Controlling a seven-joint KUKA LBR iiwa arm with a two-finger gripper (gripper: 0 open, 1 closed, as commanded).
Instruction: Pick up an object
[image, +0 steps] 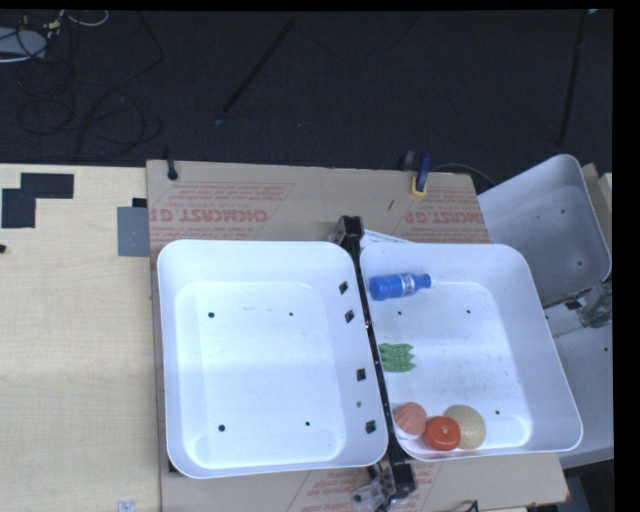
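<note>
Grey metal piece at right edge; whether arm, unclear.

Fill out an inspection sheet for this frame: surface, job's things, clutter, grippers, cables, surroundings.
Surface: two white bins side by side, left bin and right bin, on a cardboard sheet over a pale wooden bench.
Job's things: all in the right bin: blue bottle lying on its side near the far edge; green item by the divider; pink piece, red round piece and tan round piece clustered at the near edge.
Clutter: nothing seen.
Grippers: nothing seen.
Cables: wires on the dark floor beyond the bench.
Surroundings: grey metal panel right of the bins.
</note>
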